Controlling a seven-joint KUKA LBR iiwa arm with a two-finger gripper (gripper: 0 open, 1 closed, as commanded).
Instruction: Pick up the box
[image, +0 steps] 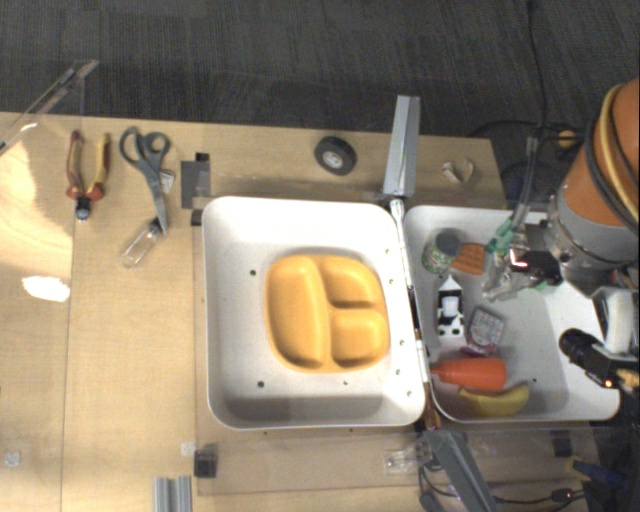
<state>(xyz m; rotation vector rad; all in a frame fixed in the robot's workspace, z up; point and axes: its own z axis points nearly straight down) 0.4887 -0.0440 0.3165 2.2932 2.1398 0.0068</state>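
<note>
Down-left of the claw (503, 272), whose grip state I cannot tell, lies the box (486, 326).

One fixed camera looks down from above at a slight slant, far enough back to take in the whole wooden surface (110, 330), both white bins (230, 400) side by side, and dark floor beyond. The arm (605, 190) enters from the right edge.
</note>
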